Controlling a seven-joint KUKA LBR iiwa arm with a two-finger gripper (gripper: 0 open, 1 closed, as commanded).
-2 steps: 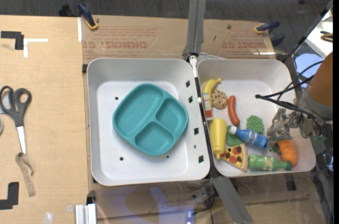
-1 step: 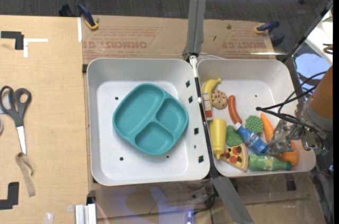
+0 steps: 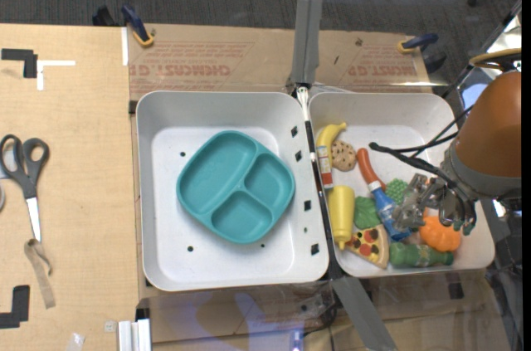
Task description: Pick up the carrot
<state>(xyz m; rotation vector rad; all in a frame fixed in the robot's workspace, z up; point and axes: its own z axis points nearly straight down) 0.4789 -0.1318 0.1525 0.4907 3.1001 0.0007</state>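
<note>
Scissors (image 3: 25,167) lie on the bare worktop (image 3: 75,258) at far left, well apart from the task. The left bin (image 3: 153,200) carries a teal divided plate (image 3: 236,187), likely a drop spot for food items. The right bin (image 3: 398,113) is crowded: a banana (image 3: 329,135) and cookie (image 3: 343,154) near the divider, a yellow bottle (image 3: 341,212), a pizza slice (image 3: 371,246), green pieces, and an orange pumpkin-like toy (image 3: 440,235). The carrot (image 3: 366,168) lies slanted in the middle of this bin, its lower end touching a blue-and-white item (image 3: 384,204). The end effector (image 3: 419,200) hangs just right of the carrot over the clutter; I cannot tell how it is set. The neighbouring blue piece and a black cable (image 3: 406,150) crowd the approach.
</note>
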